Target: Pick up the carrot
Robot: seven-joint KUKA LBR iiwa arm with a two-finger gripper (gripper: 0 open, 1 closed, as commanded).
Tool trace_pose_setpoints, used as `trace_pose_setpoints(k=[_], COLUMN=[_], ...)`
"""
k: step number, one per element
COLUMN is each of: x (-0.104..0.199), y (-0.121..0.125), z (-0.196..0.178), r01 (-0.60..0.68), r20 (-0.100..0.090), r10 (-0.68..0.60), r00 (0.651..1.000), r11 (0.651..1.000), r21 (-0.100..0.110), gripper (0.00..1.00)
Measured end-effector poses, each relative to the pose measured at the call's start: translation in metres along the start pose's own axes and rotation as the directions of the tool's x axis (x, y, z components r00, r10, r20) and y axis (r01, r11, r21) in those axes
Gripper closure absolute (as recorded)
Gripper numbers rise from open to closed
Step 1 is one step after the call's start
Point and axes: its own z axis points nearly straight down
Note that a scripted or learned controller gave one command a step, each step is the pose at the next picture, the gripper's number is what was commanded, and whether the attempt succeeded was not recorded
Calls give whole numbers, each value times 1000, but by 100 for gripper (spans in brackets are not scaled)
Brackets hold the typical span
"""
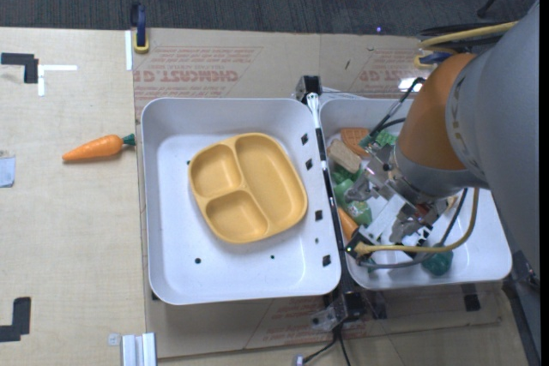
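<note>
The robot's claw (377, 184), its state impossible to tell, hangs low over the cluttered right bin (480, 266) while the carrot (94, 148) lies on the bench (60, 253) beyond the left bin (163, 270), so it risks seizing the wrong item.

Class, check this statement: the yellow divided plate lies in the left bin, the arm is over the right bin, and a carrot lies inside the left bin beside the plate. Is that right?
Not quite. The camera view shows the carrot outside the left bin, on the bench to its left. The yellow divided plate does lie in the left bin, and the arm is over the right bin.
</note>
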Motion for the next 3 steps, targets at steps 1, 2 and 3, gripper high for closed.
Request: trace_pose_setpoints(k=[1, 2, 3], x=[38, 4, 37], y=[48, -6, 66], z=[0, 0, 0], r01=[-39, -26, -25], r20=[3, 1, 2], r10=[39, 26, 25], r00=[999, 1000, 1000], r11=[999, 1000, 1000], r21=[0, 1, -1], gripper=[0, 0, 0])
